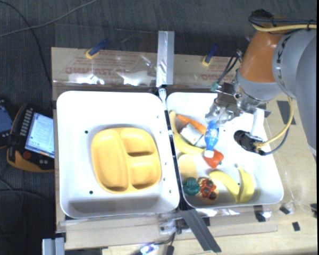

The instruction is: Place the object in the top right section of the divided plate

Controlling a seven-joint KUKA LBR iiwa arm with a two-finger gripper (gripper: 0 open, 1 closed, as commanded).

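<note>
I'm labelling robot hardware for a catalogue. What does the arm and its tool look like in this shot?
The arm has rounded grey segments with a broad orange band above the wrist. Below it hangs a small metallic grey tool. A yellow cable loops beside the wrist to a black connector, and thin dark wires run along the orange section.

The divided plate (126,158) is yellow in a white bin (74,116) — the bananas (234,185) are yellow, the bottle (211,136) blue, the arm (276,47) grey and orange.
</note>
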